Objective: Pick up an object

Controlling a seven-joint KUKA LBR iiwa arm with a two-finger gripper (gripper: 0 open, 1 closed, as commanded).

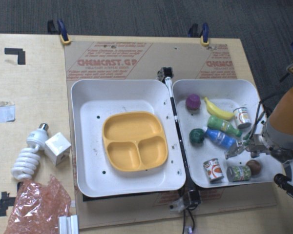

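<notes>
Brown board carries two white bins; the right bin [183,94] holds the clutter. Its gripper [236,149] hangs beside the blue bottle [219,139], gripping nothing, finger spread unclear. Judging this the approach, next comes centring over the bottle.

Even, diffuse overhead light, moderately bright. White bins [83,106] are near clipping but not blown out. Soft shadow under the yellow tray [135,141] on its lower edge, none hard. Mild glare on the plastic wrap [36,206] left of the tray. Overall image slightly soft and low-res; can labels right of the tray are unreadable.
</notes>
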